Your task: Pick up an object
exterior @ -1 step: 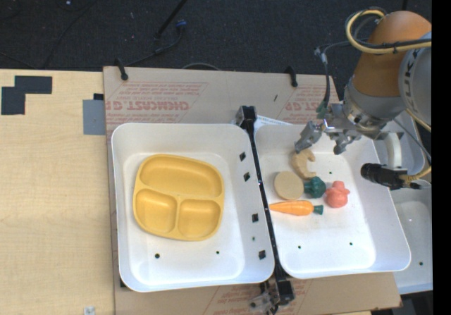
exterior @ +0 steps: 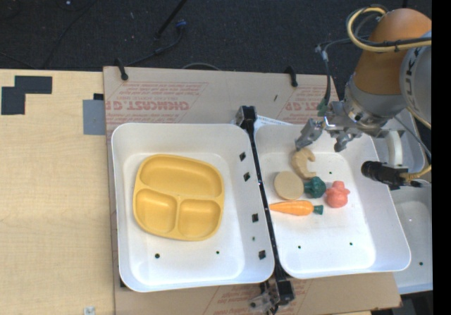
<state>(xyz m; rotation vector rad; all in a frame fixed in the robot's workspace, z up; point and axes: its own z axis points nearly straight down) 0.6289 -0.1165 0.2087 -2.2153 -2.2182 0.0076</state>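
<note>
Left bin (exterior: 127, 165) holds a yellow tray (exterior: 179, 196); right bin (exterior: 366, 250) toy food (exterior: 310, 187), jaws (exterior: 325, 136) spread wide above.

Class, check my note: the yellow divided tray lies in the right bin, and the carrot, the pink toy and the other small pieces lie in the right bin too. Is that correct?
Not quite. The camera view shows the yellow divided tray in the left bin. The carrot, the pink toy and the other small pieces do lie in the right bin.
</note>
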